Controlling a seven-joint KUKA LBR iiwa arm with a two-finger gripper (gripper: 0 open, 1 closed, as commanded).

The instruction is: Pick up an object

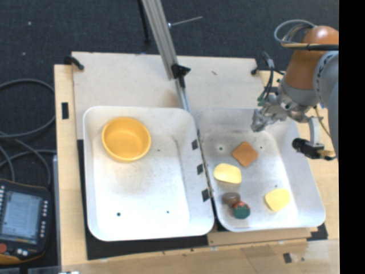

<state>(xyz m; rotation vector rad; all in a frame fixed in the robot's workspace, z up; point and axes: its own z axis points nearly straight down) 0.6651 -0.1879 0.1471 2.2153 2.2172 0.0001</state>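
My gripper (260, 123) hangs over the far edge of the right bin (302, 176), above and to the right of an orange-brown square piece (244, 153). Nothing shows between its fingers. Lower in the same bin lie a pale yellow oval piece (227, 173), a yellow piece (278, 200), a small brown lump (230, 198) and a green and red thing (242, 210) touching it. A yellow bowl (126, 138) stands in the far left part of the left bin (165, 210).
A slanted aluminium bar (162, 36) rises from behind the bins where they meet. A black clip (201, 168) sits on the divide between the bins. A control pendant (20, 216) lies off the bench at the lower left.
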